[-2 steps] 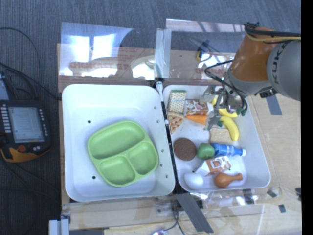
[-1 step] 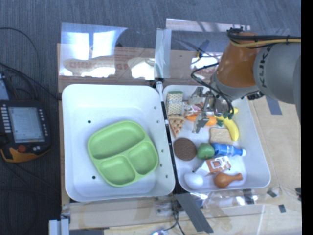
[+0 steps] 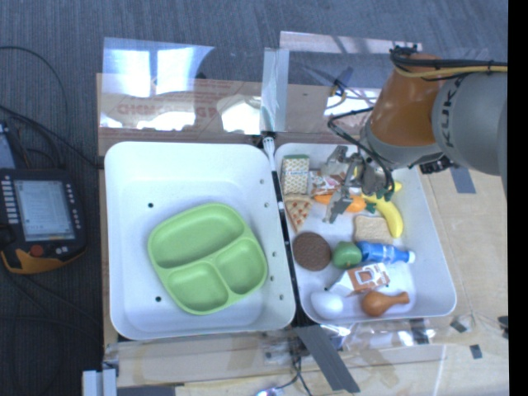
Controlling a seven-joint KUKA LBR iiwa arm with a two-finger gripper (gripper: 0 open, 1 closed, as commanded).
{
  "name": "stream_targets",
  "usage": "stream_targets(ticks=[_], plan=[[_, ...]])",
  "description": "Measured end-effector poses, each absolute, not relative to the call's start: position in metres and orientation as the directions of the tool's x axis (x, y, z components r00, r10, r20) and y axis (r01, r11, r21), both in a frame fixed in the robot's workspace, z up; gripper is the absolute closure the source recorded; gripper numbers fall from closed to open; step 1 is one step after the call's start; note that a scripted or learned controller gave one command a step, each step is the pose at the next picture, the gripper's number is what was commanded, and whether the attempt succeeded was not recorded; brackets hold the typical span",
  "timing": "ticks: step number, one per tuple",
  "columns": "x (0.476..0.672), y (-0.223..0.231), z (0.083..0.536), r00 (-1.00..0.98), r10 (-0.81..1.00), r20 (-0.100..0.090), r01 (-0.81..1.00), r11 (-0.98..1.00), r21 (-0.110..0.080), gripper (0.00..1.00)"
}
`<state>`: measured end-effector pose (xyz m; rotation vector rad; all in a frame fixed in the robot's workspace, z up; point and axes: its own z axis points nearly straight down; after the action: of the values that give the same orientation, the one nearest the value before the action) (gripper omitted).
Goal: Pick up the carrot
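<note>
Camera view: gripper (image 3: 345,190) down in right bin (image 3: 437,246), just left of the banana (image 3: 389,215). Carrot (image 3: 328,195) lies left of banana, right at the fingertips; can't tell if it's clamped or fingers spread. Green tray (image 3: 206,258) well left of banana, in left bin (image 3: 132,221).

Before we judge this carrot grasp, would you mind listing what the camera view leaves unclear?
- Carrot: just an orange sliver shows in the right bin; the gripper covers the rest, so its full shape is unclear.
- Gripper: too dark and blurred against the clutter to tell its state or any contact with the carrot.
- Items beneath the arm, near the banana: hidden by the wrist.
- Small packet: label too small to read.
</note>
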<state>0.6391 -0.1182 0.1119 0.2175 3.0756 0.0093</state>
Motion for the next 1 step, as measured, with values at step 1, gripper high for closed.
stream_targets(ticks=[1], plan=[[0.6399, -0.1093, 0.1119, -0.974, 0.219, -0.056, 0.220, 0.976, 0.001, 0.00]])
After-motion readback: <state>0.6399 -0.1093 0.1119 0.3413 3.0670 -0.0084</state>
